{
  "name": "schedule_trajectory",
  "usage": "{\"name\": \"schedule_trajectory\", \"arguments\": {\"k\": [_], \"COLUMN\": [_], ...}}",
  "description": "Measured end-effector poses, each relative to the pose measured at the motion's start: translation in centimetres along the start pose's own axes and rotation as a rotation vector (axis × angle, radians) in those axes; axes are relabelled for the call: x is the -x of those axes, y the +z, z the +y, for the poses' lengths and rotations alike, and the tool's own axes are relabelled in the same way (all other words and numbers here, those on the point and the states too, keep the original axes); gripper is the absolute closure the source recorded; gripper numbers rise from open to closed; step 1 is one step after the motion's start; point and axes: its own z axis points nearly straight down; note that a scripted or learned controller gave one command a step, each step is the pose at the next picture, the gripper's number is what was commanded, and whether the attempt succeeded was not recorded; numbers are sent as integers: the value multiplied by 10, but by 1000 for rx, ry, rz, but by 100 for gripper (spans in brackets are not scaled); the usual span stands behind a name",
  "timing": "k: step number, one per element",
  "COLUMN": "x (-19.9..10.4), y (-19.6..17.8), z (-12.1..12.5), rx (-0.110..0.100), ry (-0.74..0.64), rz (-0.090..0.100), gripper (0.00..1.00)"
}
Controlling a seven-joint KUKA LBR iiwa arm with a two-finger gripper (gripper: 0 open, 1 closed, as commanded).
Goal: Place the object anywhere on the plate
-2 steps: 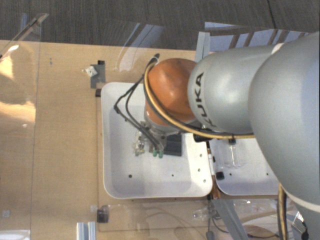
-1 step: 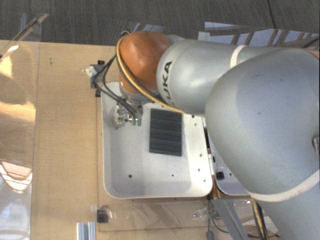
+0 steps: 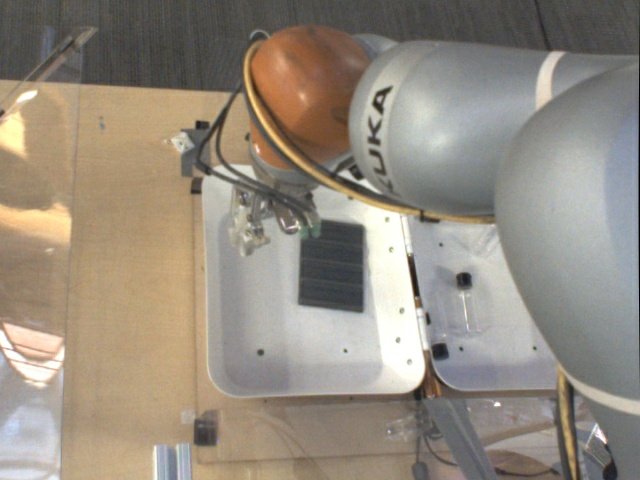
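One dark plate (image 3: pixel 332 266) lies at three o'clock of my hand (image 3: pixel 262 223); whether I'm pinching anything, I cannot tell, so a release might drop nothing.

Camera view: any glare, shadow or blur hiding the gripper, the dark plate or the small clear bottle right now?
Camera view: the gripper is translucent and pale against the white left bin, so its outline is hard to read; the arm's shadow falls across the bin's upper part. The dark plate reads crisply. The clear bottle nearly blends into the right bin. Bright glare patches lie on the bench at far left.
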Motion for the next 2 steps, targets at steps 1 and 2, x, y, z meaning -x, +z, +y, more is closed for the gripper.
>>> {"name": "schedule_trajectory", "arguments": {"k": [1, 2], "x": [53, 55], "y": [3, -34], "z": [-23, -27], "rx": [2, 1], "ry": [-542, -278], "rz": [2, 1], "gripper": [100, 100]}}
